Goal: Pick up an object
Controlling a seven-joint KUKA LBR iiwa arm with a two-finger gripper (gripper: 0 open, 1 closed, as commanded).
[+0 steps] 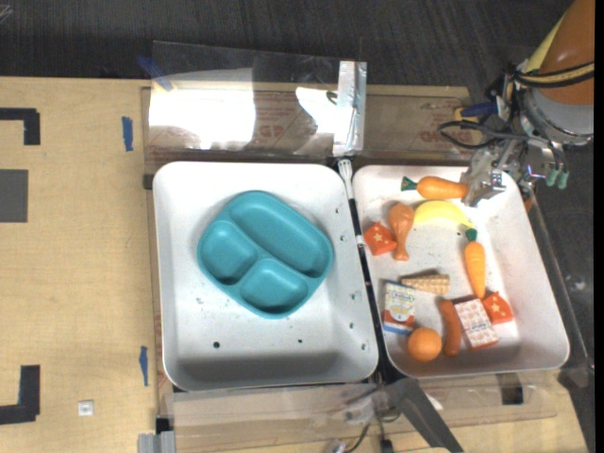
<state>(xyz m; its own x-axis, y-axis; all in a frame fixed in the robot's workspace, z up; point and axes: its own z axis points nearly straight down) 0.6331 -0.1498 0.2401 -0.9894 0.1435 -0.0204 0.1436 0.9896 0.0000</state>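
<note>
The right bin (543, 281) holds several toy foods. An orange carrot (442, 189) lies at its far edge, with a yellow banana (442, 215) just below it. My gripper (483, 187) hangs over the bin's far right corner, right beside the carrot's right end, and nothing is visibly held in it. Nearer lie a drumstick (403, 226), a red strawberry (379, 239), a second carrot (475, 266), a corn piece (425, 282), a small carton (399, 307), an orange (425, 344), a sausage (450, 327) and a red-and-white box (477, 322).
The left bin (179, 328) holds a teal divided plate (266, 251). A clear plastic sheet with a taped edge (349, 107) stands behind the bins. Cables (477, 125) trail near the wrist at the back right.
</note>
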